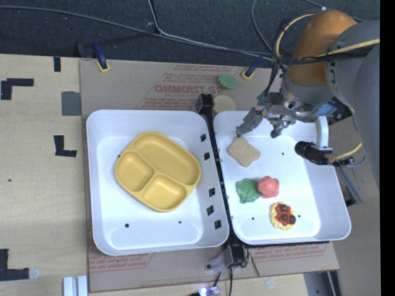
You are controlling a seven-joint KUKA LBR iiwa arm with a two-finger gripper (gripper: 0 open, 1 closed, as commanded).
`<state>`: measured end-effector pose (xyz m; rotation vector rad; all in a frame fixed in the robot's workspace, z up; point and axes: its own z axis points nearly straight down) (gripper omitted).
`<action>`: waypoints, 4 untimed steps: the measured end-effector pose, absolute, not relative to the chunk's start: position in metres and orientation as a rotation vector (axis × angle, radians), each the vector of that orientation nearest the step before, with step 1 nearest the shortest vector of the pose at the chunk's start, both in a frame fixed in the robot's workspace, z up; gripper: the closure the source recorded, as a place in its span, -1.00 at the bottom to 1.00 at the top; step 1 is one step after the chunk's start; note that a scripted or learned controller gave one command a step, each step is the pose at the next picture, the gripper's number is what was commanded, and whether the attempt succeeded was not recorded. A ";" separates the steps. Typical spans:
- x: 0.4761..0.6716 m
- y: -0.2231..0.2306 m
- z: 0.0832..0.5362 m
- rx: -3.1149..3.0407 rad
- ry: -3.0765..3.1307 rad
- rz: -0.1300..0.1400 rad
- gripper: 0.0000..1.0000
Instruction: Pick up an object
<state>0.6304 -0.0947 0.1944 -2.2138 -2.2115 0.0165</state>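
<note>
Two bins are set side by side. A divided tray [158,171] is held in the L bin [102,227]. In the R bin [330,217]: bread slice [243,152] far-left, leafy item [247,190] and round item [268,186] touching mid-bin, pizza piece [282,216] nearest.

A yellow divided plate [158,170] lies in the left bin [102,128]; a small green piece [227,80] rests on the cardboard [179,85] behind.

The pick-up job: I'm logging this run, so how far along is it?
Nothing looks picked yet. The bread slice, green toy, red toy and small pizza all lie on the right bin's floor. In hand: the end effector hangs open above the bin's far end, just beyond the bread, holding nothing. Left: descend, close on an item and lift it.
</note>
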 end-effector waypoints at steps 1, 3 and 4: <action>0.633 -0.095 0.203 -2.218 -2.222 0.002 -1.00; 0.631 -0.100 0.089 -2.220 -2.226 0.003 -1.00; 0.633 -0.100 0.104 -2.223 -2.229 -0.001 1.00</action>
